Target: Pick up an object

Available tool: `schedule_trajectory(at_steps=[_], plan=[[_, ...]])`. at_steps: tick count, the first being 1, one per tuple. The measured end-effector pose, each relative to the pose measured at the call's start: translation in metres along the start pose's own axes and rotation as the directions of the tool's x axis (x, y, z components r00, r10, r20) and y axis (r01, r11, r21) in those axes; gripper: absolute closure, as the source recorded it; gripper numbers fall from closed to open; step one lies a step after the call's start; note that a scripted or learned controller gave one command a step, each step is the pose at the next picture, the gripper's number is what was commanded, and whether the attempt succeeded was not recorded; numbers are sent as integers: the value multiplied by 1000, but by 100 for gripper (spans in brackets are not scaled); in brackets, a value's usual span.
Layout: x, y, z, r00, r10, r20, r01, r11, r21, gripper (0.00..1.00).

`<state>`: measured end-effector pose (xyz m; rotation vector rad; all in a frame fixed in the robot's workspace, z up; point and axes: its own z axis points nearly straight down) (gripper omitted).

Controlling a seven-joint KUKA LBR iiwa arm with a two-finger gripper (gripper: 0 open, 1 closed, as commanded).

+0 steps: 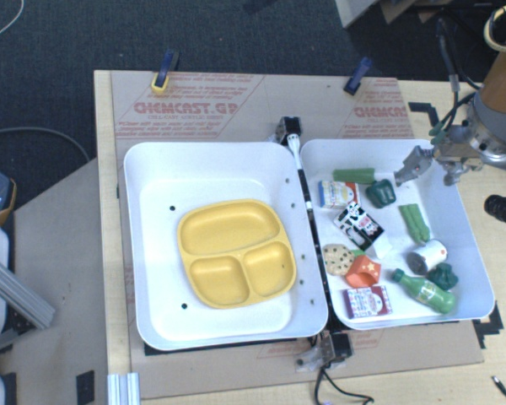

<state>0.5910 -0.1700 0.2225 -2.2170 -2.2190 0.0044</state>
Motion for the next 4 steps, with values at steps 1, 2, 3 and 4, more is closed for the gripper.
schedule_trajectory(at_steps=[1, 2, 3, 4], plan=[[-2, -1, 43, 1000, 1, 0, -1, 1000, 1, 0], [-8, -8, 102, 1000, 2, -1, -2, 1000, 2, 0], [-7, -7, 137, 1000, 0, 1, 0, 1000, -7, 0], [-8, -6, 124, 1000, 1, 4, -1, 1000, -12, 100]])
